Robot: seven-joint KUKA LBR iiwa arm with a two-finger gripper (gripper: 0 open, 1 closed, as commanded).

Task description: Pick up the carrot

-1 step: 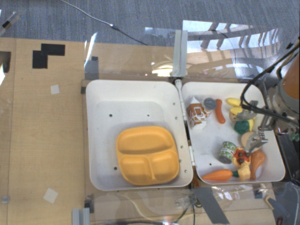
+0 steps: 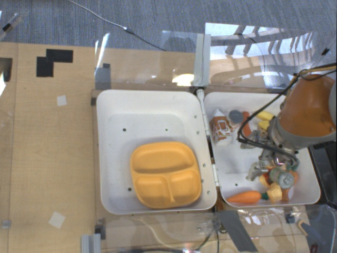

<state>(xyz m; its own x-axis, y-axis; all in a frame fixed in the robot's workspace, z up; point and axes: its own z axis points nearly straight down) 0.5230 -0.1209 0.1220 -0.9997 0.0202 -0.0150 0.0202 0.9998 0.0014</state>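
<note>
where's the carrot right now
In the camera view, the carrot lies in the right bin, along its near edge toward the front-left corner, just left of a small pile of toys under the gripper.

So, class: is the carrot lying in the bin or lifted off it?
Lying in the bin. The carrot rests flat on the right bin's floor by its near wall, beside the gripper.

Divided plate (image 2: 165, 173) in left bin (image 2: 116, 115), carrot (image 2: 244, 197) in right bin (image 2: 224, 104) — near front wall, arm (image 2: 308, 112) above it
</note>
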